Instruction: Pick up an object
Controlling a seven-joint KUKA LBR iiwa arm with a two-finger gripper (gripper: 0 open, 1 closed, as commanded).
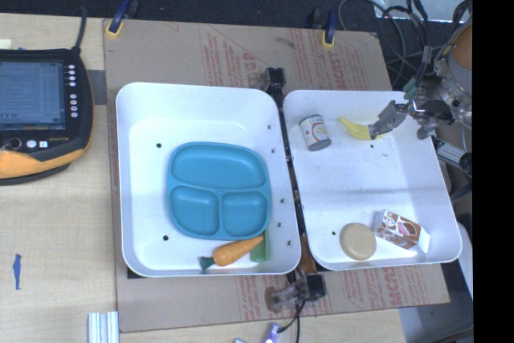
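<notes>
Near edge of counter (72, 253): left bin (132, 173) has carrot (236, 251) beside blue divided plate (218, 189). Right bin (438, 173) near edge: round tan puck (357, 241), small snack pack (398, 230). Far edge: small can (315, 132) on its side, banana (354, 128). Pincer (384, 123) sits at banana's right end; can't tell if spread or pinching. Banana probably light, soft, curved, bruises easily; grip across mid-body, gently.

Both white bins (136, 173) look like smooth plastic; the blue divided plate (218, 189) is glossy plastic, the small can (315, 132) is metal, and brown cardboard (241, 52) lies matt beneath.
</notes>
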